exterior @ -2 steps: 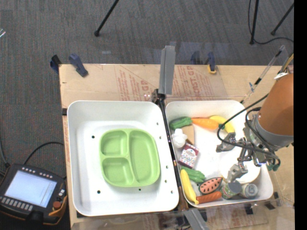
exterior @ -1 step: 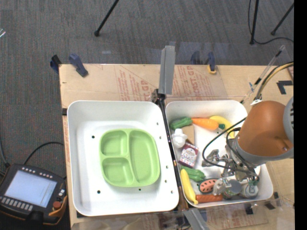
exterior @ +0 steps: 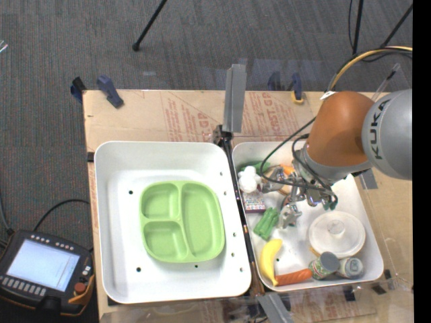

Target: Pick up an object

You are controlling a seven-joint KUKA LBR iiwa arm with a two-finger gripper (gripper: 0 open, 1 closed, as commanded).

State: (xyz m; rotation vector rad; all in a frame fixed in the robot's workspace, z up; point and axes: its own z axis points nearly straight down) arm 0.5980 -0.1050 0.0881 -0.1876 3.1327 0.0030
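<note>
A robotics lab: teach pendant (exterior: 42,269), tripod legs (exterior: 153,15), clamped bench (exterior: 155,113).

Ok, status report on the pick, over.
Gripper low in right bin, over the green block. Nothing seen held. Banana, white lid, carrot crowd close by.

Arm (exterior: 387,136) enters from the right edge, grey link up top, orange band (exterior: 340,130) above the wrist sitting over the back half of the right bin (exterior: 374,247). Wrist pitched down and toward the bin's centre. Gripper (exterior: 291,215) hangs low inside that bin, near its middle, slightly left of centre. Fingers point downward; metal parts blur together, so their spacing isn't readable. Cabling loops off the wrist's back side.
</note>
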